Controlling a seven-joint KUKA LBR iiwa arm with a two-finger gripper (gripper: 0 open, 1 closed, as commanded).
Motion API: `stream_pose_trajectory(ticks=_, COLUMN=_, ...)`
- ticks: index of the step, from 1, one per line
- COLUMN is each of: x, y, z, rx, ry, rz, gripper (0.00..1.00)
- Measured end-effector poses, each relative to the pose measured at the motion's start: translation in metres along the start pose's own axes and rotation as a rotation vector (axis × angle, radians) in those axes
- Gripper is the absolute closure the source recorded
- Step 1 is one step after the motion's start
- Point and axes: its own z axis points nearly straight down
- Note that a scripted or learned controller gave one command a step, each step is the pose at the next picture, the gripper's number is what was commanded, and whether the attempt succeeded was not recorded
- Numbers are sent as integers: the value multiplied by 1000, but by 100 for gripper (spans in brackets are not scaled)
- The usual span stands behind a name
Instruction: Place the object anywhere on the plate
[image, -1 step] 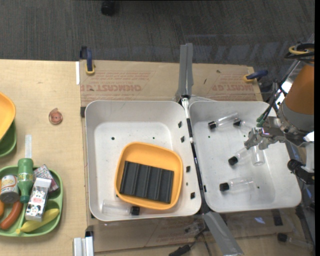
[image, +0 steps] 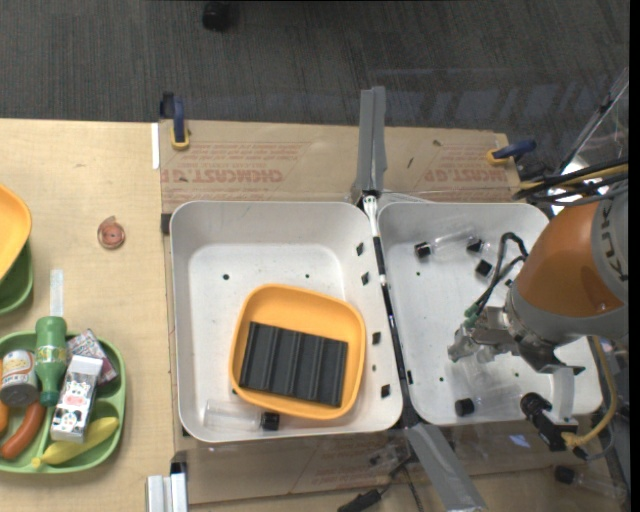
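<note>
A yellow plate lies in the left bin, toward its front. A black ridged block rests on the plate, covering its lower half. My gripper hangs low over the middle of the right bin, under the orange wrist band. It is well right of the plate and apart from it. Just below the gripper a clear plastic piece lies on the bin floor, hard to make out.
A clear tube with a black cap lies at the back of the right bin; small black bits are scattered there. Another clear tube lies at the left bin's front wall. A green tray of toy food sits at the far left.
</note>
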Motion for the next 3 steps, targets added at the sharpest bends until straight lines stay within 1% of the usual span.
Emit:
stream_pose_trajectory(ticks=1, x=91, y=-9, z=-85, rx=-2, ry=-2, rz=-31, gripper=100)
stream_pose_trajectory(ticks=2, x=163, y=23, z=-112, rx=-2, ry=-3, rz=-143, gripper=100)
stream_pose_trajectory(ticks=3, x=163, y=23, z=-112, rx=-2, ry=-3, rz=-143, gripper=0)
